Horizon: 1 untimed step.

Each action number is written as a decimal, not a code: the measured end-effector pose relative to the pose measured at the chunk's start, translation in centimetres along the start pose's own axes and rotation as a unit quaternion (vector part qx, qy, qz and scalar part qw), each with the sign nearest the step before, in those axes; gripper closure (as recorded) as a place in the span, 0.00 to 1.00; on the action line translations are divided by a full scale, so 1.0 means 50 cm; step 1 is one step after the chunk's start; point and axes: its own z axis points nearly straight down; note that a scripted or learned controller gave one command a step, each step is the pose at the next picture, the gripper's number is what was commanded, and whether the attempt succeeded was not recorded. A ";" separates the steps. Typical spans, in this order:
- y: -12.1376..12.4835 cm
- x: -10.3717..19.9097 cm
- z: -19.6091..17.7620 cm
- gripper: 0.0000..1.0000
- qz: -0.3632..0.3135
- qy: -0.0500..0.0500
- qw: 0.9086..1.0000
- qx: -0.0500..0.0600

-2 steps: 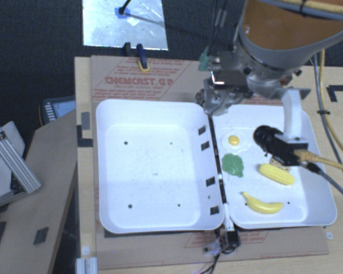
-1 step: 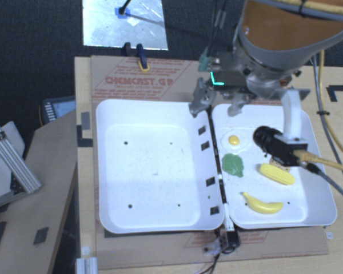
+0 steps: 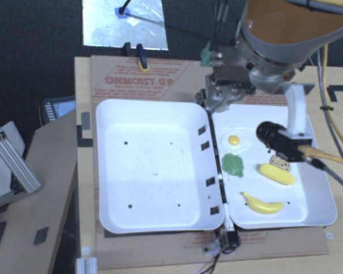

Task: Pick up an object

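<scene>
Currently glossy plastic food in right bin [image 3: 317, 210]: fried egg [image 3: 234, 141], green broccoli [image 3: 233, 165], corn cob [image 3: 276, 174], curved banana [image 3: 262, 204]. End effector [image 3: 220, 99] over far rim; finger state unreadable. Cardboard-lined worktop [image 3: 137, 79].

We count two white bins: a left bin [image 3: 111, 170] and a right bin [image 3: 314, 196]. In the right one we see five items: one fried egg [image 3: 234, 141], one green leafy piece [image 3: 233, 165], one corn cob [image 3: 276, 174], one banana [image 3: 262, 204] and one cookie [image 3: 280, 163].
</scene>
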 end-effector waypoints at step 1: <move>0.050 0.059 -0.069 1.00 0.001 0.000 1.000 0.000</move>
